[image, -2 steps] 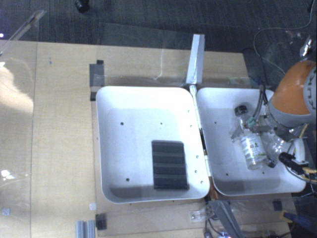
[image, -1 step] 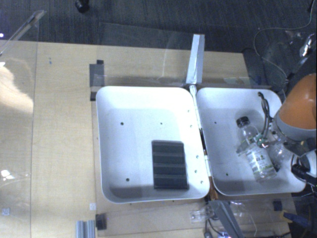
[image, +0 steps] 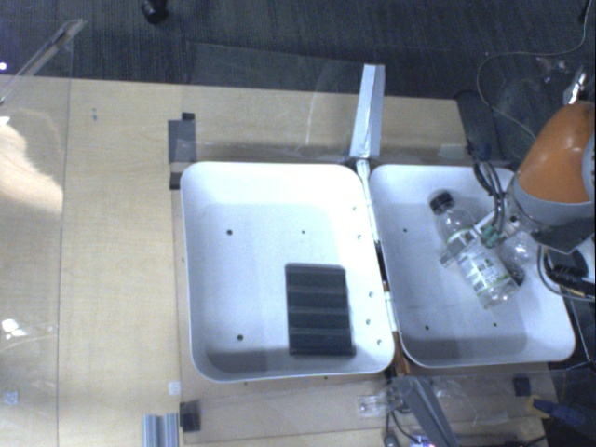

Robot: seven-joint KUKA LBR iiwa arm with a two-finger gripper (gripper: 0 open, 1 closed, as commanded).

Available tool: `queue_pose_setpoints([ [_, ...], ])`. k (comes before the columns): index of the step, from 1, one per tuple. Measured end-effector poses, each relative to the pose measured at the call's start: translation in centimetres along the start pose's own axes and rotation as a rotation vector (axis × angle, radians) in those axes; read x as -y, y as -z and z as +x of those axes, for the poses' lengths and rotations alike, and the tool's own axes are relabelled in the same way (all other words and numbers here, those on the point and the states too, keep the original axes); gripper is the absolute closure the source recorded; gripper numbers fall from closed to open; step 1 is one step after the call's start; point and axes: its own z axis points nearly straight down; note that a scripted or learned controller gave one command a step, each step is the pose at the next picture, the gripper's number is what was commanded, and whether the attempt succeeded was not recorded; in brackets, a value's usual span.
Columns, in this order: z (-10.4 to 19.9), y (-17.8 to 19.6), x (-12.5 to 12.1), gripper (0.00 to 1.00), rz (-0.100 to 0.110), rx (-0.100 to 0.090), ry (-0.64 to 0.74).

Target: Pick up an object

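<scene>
Camera view: gripper (image: 491, 234) over the clear plastic bottle (image: 468, 250) lying in the right bin (image: 419, 343); finger state unclear. Light, slippery, crushable: you should pinch its midsection.

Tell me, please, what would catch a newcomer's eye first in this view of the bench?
Probably the arm's orange band at the right edge, bright against the pale bench. Below it, a clear plastic bottle with a dark cap lies on its side in the right bin, beside the gripper. A ridged black block stands out in the left bin.
</scene>
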Motion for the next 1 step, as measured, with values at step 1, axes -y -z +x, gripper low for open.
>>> queue_pose_setpoints([
  [1,-3.05,-0.14,-3.64,0.00,0.071,-0.068,0.085],
])
